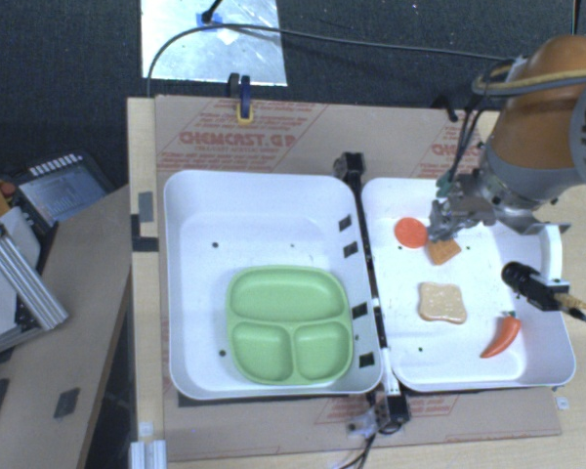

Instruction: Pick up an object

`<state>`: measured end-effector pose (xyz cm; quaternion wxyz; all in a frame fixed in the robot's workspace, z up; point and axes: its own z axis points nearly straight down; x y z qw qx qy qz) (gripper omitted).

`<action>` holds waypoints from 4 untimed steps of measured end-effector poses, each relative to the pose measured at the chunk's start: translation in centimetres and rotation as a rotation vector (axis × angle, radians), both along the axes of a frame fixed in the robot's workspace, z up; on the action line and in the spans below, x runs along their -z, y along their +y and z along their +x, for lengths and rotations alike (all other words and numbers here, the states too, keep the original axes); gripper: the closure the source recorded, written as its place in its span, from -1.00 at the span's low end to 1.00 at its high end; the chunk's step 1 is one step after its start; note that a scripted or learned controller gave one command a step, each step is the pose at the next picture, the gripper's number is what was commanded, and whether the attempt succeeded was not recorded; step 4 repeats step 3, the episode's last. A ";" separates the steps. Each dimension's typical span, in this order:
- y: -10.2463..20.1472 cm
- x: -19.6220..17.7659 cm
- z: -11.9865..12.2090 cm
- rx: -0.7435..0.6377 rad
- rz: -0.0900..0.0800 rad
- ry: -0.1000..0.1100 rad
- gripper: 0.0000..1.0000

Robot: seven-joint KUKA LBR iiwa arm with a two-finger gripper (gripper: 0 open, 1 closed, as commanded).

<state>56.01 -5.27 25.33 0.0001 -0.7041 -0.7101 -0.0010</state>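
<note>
Arm (542,115) reaches in from the right, orange band up top, grey wrist angled down-left. Tool (439,231) hangs low, pointing down, approx. mid-frame right.

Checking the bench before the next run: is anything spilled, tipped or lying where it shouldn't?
Nothing stands out. The green divided tray sits flat in the left bin. The red round piece, the toast slice and the orange-red pepper lie apart in the right bin, with the end effector down over a brown piece.
</note>
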 end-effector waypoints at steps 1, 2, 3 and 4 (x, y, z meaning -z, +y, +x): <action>4.5 1.2 -0.4 0.001 0.000 0.000 1.00; 9.7 0.8 -0.7 -0.002 0.001 0.000 1.00; 14.7 0.7 -1.1 -0.001 0.001 0.000 1.00; 14.7 0.7 -1.1 -0.001 0.001 0.000 1.00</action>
